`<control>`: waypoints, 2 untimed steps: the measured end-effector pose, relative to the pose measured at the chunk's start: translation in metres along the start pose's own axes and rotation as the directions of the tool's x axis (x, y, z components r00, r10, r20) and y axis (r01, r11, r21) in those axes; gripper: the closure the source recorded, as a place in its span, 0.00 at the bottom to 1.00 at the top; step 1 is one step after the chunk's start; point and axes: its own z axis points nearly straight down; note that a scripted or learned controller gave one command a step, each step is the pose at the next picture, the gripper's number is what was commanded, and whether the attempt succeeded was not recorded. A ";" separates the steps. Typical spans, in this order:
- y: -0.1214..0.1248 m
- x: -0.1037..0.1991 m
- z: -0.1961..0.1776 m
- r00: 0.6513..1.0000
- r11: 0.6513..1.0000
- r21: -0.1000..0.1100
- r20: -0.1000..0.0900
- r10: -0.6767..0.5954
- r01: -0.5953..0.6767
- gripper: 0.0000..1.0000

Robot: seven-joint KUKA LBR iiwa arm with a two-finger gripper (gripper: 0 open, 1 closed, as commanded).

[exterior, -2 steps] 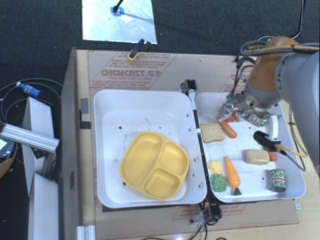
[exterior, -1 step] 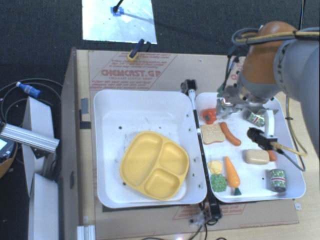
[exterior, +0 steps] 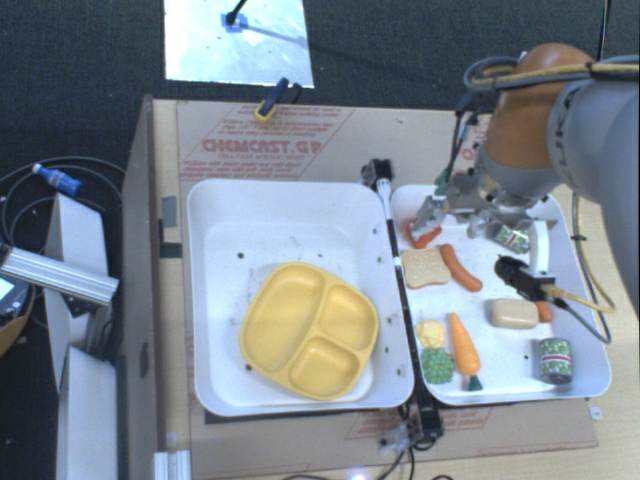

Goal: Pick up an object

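Hand [exterior: 432,216] lowered over the far-left corner of the right bin [exterior: 590,368], finger state impossible to tell, hovering at a red toy pepper [exterior: 424,236]. Still the reach step; next calls for closing on it and lifting straight. Nearby: one bread slice [exterior: 425,267], one sausage [exterior: 461,267], one carrot [exterior: 463,346], two cans [exterior: 553,359]. One yellow tray [exterior: 308,330] in the left bin [exterior: 215,218].

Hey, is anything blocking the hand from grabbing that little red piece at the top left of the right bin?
Nothing visible blocks it. The hand hangs right over the red piece, by the right bin's left wall. The bread slice and sausage lie nearby, just below, apart from it.
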 end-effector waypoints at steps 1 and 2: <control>0.008 -0.037 0.074 1.000 1.000 0.006 0.001 0.004 -0.004 0.00; -0.008 -0.047 0.096 1.000 1.000 -0.007 0.000 0.002 -0.002 0.00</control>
